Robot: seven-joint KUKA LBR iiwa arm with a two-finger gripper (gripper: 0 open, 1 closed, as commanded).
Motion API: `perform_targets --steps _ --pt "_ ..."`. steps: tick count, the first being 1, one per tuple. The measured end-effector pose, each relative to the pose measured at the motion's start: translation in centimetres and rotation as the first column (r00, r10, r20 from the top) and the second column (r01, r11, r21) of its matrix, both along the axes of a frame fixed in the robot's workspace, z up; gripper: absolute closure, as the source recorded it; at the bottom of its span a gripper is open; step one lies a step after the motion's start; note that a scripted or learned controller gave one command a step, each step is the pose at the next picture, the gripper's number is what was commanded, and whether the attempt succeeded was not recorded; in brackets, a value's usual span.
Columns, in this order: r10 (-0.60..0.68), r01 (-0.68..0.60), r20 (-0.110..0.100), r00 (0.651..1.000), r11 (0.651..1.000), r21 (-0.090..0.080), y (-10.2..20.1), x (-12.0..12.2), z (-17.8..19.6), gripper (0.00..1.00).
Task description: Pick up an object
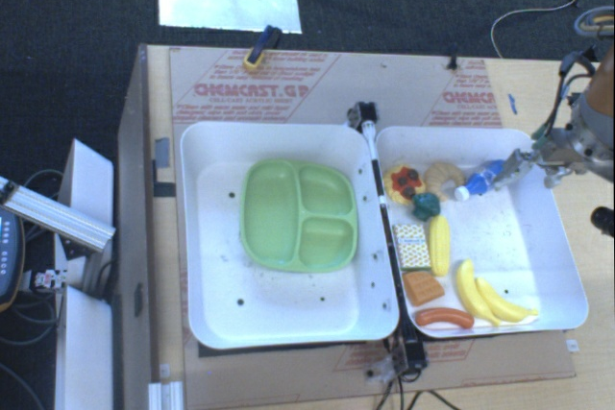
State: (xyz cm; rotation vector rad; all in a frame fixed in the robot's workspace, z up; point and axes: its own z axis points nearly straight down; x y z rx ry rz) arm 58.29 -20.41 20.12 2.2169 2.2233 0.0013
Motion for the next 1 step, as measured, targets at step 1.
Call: perform_targets --steps 1 --pt "0.001 -0.001 -0.001 1.0 1.0 0.002 6.28 0.37 -5.18 0.0"
